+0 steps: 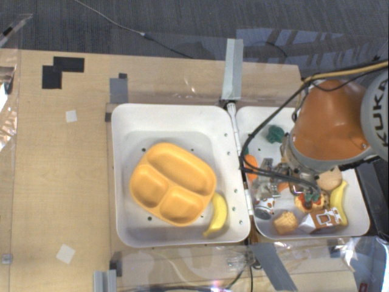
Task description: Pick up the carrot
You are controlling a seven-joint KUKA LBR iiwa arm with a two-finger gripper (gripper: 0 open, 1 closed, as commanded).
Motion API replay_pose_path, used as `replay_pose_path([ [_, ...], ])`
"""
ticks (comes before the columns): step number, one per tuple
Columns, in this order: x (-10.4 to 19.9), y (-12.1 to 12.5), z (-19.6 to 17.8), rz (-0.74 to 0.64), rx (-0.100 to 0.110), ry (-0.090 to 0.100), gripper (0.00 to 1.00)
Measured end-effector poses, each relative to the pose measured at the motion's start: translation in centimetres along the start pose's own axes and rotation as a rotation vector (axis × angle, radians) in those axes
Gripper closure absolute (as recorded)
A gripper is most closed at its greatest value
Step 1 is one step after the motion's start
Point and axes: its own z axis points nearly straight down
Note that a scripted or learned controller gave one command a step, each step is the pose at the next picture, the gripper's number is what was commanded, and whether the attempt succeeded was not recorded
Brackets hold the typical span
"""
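Two white bins are sitting side by side on the wooden bench (61,181), the left bin (121,163) carrying a yellow divided plate (173,183) and a banana (217,215). Over the right bin (255,123) the gripper (276,184) is hanging low among the clutter, how it is set being something I cannot tell. An orange bit, seemingly the carrot (249,161), is lying just beside it, near the divider.

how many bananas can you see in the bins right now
2. One banana lies in the left bin, beside the yellow divided plate at its lower right. The other banana stands in the right bin near its right wall. The arm may hide more.
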Motion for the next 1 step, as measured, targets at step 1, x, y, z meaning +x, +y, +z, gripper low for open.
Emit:
replay_pose_path([
  [1,-0.07,-2.81,-2.96,-0.164,0.002,-0.004,1.00],
])
